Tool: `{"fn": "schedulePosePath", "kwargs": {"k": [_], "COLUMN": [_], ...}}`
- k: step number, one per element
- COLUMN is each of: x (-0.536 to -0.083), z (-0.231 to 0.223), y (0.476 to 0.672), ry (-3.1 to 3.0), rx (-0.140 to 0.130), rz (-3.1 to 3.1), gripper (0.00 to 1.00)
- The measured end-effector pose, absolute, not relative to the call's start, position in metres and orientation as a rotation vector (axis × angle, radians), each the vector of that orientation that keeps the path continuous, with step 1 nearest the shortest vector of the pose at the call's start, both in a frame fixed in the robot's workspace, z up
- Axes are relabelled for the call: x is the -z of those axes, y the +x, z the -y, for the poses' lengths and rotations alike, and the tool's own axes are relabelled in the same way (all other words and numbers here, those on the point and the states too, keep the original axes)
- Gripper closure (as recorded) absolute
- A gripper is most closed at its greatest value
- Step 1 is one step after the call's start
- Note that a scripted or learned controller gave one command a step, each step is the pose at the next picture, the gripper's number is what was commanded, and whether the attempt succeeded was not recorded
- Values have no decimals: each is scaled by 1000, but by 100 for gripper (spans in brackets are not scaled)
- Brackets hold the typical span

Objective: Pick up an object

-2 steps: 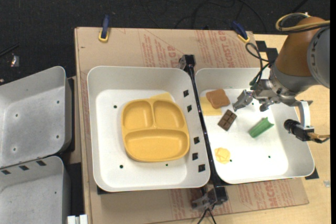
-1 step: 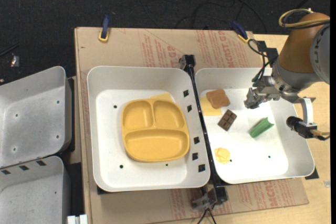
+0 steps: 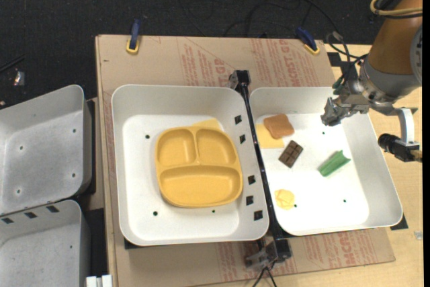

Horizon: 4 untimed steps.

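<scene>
In the right bin [image 3: 363,212] lie a tan bread-like piece [image 3: 278,125] on a pale yellow slab [image 3: 269,140], a brown chocolate block [image 3: 290,154], a green piece [image 3: 334,163] and a small yellow lump [image 3: 285,198]. My gripper [image 3: 331,116] hangs over the bin's back right part, above and to the right of the green piece and well right of the bread piece. No object shows at its tip.
The left bin [image 3: 134,212] holds a yellow compartment tray [image 3: 199,167]. A black divider [image 3: 252,151] runs between the bins. Grey trays [image 3: 40,144] lie off the bench at left. Blue and yellow clamps [image 3: 134,44] grip the board's back edge.
</scene>
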<state>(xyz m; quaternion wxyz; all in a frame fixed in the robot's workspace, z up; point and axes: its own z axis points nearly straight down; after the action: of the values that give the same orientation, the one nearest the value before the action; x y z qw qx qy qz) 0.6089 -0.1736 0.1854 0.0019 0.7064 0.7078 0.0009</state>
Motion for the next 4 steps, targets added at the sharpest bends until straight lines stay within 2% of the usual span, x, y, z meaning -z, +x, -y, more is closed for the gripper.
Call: {"fn": "schedulePosePath", "kwargs": {"k": [1, 2, 4], "x": [-241, -266, -240], "z": [184, 184, 72], "y": [608, 608, 627], "ry": [2217, 2217, 2215], "rx": [-4, -2, 0], "rz": [-2216, -2221, -2228], "gripper": [100, 100, 100]}}
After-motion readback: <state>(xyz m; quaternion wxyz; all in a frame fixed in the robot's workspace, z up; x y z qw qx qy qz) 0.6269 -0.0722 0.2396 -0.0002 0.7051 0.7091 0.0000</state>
